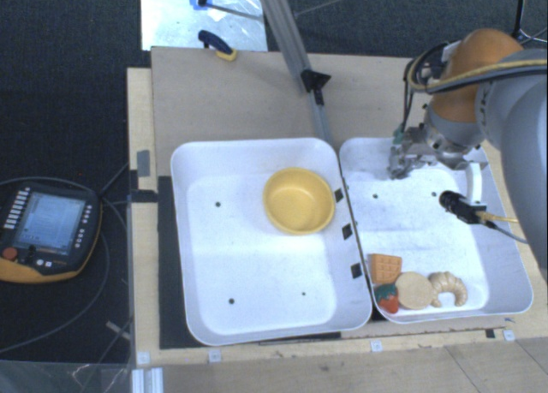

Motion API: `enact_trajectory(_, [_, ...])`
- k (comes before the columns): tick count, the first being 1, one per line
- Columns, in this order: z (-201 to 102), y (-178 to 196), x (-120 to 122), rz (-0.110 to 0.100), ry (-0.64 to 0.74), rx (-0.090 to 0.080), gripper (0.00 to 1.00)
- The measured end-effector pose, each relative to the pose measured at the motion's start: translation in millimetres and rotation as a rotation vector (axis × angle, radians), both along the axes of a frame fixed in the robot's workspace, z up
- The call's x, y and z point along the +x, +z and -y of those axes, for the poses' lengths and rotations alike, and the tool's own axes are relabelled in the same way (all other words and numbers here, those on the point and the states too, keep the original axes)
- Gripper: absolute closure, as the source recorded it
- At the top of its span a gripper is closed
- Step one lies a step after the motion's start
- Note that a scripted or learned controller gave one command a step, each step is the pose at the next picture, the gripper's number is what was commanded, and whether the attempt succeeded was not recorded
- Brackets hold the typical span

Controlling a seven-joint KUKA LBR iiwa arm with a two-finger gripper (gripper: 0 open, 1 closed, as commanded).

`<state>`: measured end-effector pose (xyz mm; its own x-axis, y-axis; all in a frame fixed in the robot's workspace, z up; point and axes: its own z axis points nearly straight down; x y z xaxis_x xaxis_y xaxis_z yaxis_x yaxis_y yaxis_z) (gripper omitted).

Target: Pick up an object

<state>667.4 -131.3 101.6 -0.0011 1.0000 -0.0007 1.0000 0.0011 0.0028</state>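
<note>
Orange square toy waffle (384,264) sits in the near-left corner of the right white bin (411,220), packed in w/ three neighbours: a small red toy piece (390,301) touching its near edge, a round tan toy bun (413,290) just beside it, and a pale curved toy croissant (450,288) next along to the view's right. Gripper (401,164) hangs over the far end of the same bin, near the far rim, bare floor beneath. Can't tell from this angle whether the claw is apart or together, and nothing shows in it. Key relation: the food cluster lies toward the camera from the claw, well apart, down the bin's length. Waffle is nearest of the four, approx. in line. It's square, so no long axis to match; the croissant's runs across the bin. Alt. target: round yellow plastic bowl (299,200) in the left white bin (248,271), across both rims. My read: no pick begun yet.
</note>
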Motion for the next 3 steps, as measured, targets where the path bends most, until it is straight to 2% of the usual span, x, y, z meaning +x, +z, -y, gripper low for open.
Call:
enact_trajectory(1, [6, 61, 6, 0.003, -0.001, 0.0, 1.0])
enact_trajectory(3, [0, 152, 5, 0.002, 0.0, 0.0, 1.0])
